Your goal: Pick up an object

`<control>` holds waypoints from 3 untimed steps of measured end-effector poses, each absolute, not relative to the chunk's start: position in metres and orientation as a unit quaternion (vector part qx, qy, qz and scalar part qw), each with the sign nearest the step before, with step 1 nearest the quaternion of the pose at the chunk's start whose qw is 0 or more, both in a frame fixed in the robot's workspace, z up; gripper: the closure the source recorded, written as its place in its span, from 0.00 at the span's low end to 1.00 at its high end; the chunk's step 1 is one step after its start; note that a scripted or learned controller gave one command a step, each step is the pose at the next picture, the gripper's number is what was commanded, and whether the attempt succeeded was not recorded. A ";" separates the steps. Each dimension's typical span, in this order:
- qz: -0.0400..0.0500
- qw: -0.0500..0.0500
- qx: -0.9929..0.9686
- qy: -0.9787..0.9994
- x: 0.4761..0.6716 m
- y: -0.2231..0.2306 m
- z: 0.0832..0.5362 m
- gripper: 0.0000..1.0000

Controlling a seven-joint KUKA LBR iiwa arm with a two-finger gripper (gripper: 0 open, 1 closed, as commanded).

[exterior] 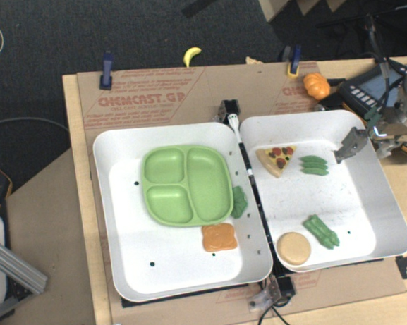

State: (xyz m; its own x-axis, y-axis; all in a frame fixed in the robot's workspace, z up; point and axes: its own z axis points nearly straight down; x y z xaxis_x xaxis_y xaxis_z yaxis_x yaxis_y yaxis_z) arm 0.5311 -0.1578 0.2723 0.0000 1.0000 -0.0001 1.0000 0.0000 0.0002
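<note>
Left shallow white bin (124, 222): holding a pale green three-compartment plastic plate (187, 184); orange toast-like block (218, 237) just below it; dark green leafy piece (239, 201) touching the plate's right edge.
Right shallow white bin (384, 206): toy pizza slice (277, 159) at upper left, green pod-shaped piece (314, 165) beside it; round tan bun (294, 248) and second green pod piece (321, 231) near the front.
Grey two-finger gripper (349, 145): poised at the right bin's upper right edge, apart from every item; open or clenched, cannot tell.
</note>
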 end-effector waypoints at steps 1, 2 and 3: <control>-0.003 -0.005 0.710 0.704 0.474 -0.217 0.156 0.00; 0.005 -0.006 0.704 0.710 0.548 -0.216 0.081 0.00; 0.002 0.007 0.708 0.706 0.497 -0.226 0.254 0.00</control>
State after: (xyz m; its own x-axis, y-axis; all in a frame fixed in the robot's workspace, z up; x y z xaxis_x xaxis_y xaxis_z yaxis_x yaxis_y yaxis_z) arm 0.4973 -0.2255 0.2539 0.0020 1.0000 -0.0061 0.9999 -0.0020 0.0127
